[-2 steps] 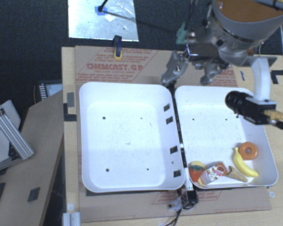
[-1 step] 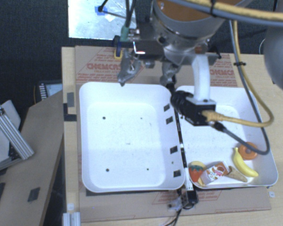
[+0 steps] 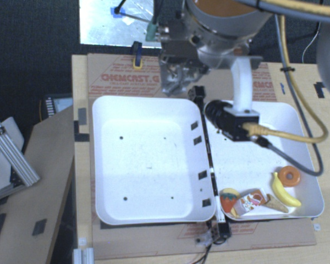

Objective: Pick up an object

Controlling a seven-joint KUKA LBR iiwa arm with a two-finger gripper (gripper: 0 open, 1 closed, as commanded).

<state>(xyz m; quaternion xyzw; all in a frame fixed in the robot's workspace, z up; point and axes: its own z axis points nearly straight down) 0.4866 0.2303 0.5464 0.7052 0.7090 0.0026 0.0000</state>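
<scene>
I see the counter (image 3: 60, 147) carrying two white bins side by side, and I take the divider between them as my landmark. The left bin (image 3: 148, 158) sits just left of the divider. The right bin (image 3: 247, 164) sits just right of it, with all the objects gathered in its near corner.

The arm (image 3: 225, 10) comes in from the upper right, its grey body and orange band hanging over the far end of the divider. Its hand (image 3: 179, 84) sits at the far end of the divider, above the far rim of the left bin. From here I cannot tell how its fingers stand, and I see nothing caught in it. A black camera unit (image 3: 231, 122) on a white bracket hangs just right of the divider, over the far part of the right bin, with a yellow cable (image 3: 286, 137) trailing away from it.

The objects lie well apart from the hand, toward the near end of the divider. The banana (image 3: 283, 191) is farthest right of it, with an orange ring (image 3: 289, 175) just beyond. A red and white packet (image 3: 249, 201) lies nearer the divider, and a tomato (image 3: 229, 199) is just beside the divider.
</scene>
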